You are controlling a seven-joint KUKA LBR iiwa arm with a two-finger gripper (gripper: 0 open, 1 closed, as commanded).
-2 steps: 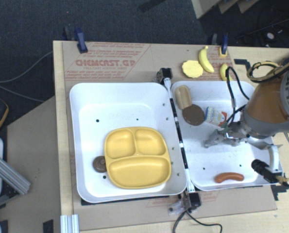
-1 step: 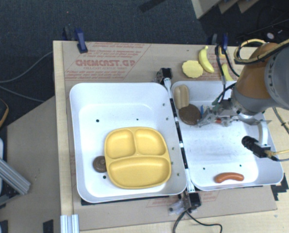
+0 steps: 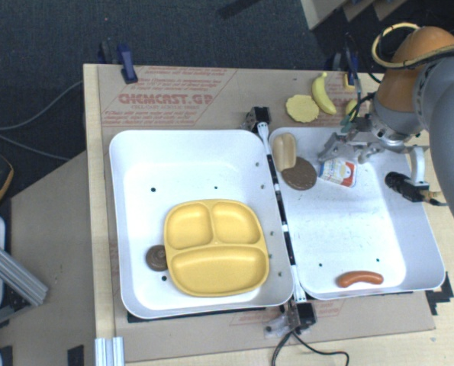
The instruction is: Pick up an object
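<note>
A small white carton with a red and blue label [image 3: 339, 173] lies near the back of the right bin [image 3: 410, 242]. My gripper [image 3: 350, 149] hangs right over the carton's top edge, open, with one finger on each side of it. To the carton's left lie a brown round cookie [image 3: 299, 177] and a tan bread roll [image 3: 285, 149]. An orange-red sausage [image 3: 359, 279] rests near the right bin's front wall.
The left bin [image 3: 135, 174] holds a yellow divided plate [image 3: 214, 246] and a small brown disc [image 3: 157, 258] beside it. A banana [image 3: 323, 94] and a yellow wavy chip [image 3: 302, 108] lie on the bench behind the right bin. The arm covers the right bin's back right corner.
</note>
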